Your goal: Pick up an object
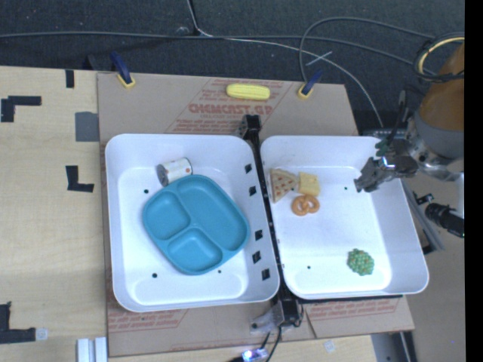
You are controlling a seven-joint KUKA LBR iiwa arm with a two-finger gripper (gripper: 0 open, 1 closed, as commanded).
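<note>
- gripper (371,178) poised over the upper right part of the right bin (332,281), dark fingers pointing down and left; cannot tell whether spread or pressed together, nothing visible between them.
- not touching any of the food pieces; well apart from each.
- near the right bin's upper left corner: tan wedge-shaped cracker piece (282,182), pale yellow cheese cube (309,183) just beside it, orange pretzel-like ring (305,205) just below the cube.
- bumpy green broccoli floret (361,262) near the right bin's lower right corner, alone.
- in the left bin (124,281): blue three-compartment plate (195,222), tilted diagonally; small white cup (173,171) on its side just above the plate.
- yellow banana-shaped toy (247,92) on the cardboard above both bins.
</note>
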